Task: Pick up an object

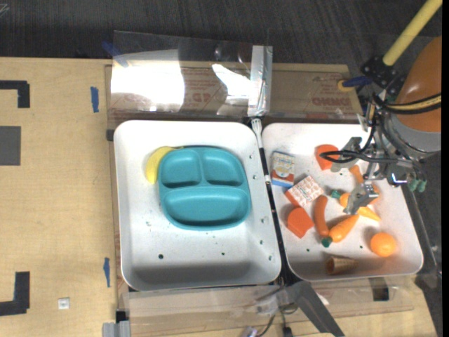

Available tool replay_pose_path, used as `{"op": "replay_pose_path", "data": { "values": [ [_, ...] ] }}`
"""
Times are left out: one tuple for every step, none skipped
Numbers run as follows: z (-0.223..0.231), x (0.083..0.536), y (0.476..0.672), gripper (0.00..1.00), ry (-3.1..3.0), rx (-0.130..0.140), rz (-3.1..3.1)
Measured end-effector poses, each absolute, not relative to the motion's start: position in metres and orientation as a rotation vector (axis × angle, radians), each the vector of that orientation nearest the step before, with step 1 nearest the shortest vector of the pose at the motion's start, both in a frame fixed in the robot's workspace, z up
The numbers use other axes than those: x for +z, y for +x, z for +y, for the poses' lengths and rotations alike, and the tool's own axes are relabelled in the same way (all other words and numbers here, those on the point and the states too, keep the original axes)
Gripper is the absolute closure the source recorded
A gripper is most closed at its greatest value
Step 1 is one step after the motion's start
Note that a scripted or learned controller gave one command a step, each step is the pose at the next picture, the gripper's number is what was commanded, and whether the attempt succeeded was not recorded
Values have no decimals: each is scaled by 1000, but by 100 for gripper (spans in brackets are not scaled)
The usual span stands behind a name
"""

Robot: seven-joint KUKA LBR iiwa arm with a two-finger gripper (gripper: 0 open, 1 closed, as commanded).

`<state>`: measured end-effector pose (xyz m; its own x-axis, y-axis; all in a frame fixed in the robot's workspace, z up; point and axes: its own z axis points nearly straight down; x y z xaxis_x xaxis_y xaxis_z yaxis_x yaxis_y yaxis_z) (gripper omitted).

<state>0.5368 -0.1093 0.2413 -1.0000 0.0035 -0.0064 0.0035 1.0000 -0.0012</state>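
floor (210,5): dark grey carpet | bench (49,188): light wood, blue tape marks (94,98)

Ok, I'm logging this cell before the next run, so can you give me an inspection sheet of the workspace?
Surface: two shallow white bins on a wooden bench.
Job's things: right bin holds an orange ball, an orange carrot, an orange block and a small printed carton.
Clutter: teal divided plastic tray over a yellow item in the left bin.
Hand: low over the right bin, grip unclear.
Cables: black and yellow at the wrist.
Surroundings: dark carpet.
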Motion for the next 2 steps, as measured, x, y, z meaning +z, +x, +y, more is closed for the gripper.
{"op": "replay_pose_path", "data": {
  "values": [
    [-165,89,526,0,289,-3,3115],
    [-165,102,530,100,284,-7,3101]
  ]
}}
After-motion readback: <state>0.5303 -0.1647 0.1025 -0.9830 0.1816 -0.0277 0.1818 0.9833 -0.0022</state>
